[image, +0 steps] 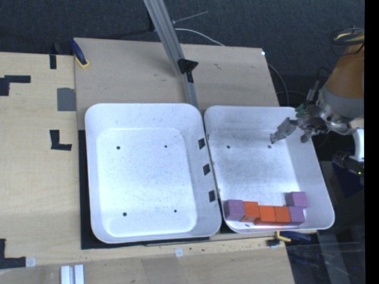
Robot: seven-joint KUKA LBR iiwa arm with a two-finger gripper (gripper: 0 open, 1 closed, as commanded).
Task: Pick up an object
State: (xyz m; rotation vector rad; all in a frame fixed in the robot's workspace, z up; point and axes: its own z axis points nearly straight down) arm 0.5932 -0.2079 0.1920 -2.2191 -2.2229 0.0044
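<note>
Blocks [267,212], purple and orange, line the right bin's [308,158] near wall.

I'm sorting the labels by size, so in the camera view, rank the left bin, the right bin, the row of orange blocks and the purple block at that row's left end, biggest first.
1. Left bin and right bin: they look alike, unranked.
2. Row of orange blocks.
3. Purple block at the row's left end.

The worktop [136,70] is light brown wood. Two white bins sit on it side by side, touching. The right bin [308,158] lies under the hand [290,129]. The left bin [95,158] is farther from the hand. Black tape bits [58,139] lie well away, past the left bin.
</note>
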